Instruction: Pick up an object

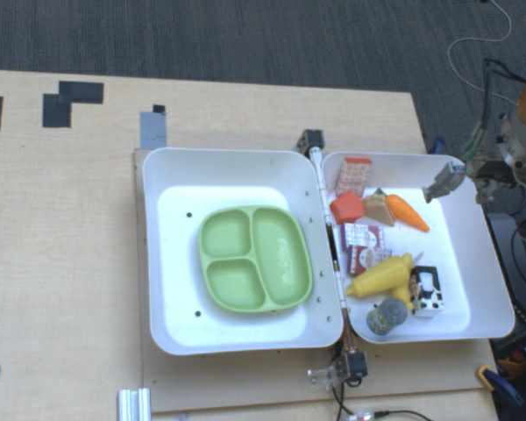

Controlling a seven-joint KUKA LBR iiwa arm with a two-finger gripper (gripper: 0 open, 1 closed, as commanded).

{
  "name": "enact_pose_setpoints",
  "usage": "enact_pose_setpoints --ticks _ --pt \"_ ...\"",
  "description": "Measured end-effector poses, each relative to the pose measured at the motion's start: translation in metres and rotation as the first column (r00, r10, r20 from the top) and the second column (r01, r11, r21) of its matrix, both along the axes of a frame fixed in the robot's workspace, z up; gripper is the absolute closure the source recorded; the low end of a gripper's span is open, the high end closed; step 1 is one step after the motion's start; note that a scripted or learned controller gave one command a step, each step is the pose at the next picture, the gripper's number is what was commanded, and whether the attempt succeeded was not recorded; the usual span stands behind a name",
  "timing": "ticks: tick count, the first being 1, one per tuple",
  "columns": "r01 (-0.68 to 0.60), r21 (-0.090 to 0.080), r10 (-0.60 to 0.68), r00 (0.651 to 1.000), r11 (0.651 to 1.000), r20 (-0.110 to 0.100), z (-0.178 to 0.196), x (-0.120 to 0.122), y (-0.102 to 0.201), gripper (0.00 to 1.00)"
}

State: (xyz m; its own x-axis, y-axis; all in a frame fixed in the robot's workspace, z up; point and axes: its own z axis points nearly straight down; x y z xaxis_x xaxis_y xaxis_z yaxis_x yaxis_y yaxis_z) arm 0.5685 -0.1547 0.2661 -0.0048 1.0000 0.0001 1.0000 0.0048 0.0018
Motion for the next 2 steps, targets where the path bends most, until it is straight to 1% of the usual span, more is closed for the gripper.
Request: enact_pose_setpoints --ticks 1,2 --pt "0.003 0.001 -0.003 1.0 1.0 -0.002 -0.12 -0.056 0.006 0.0" --pt "0.004 -0.007 -0.004 1.0 1.0 0.014 -0.17 -0.074 0.046 0.0"
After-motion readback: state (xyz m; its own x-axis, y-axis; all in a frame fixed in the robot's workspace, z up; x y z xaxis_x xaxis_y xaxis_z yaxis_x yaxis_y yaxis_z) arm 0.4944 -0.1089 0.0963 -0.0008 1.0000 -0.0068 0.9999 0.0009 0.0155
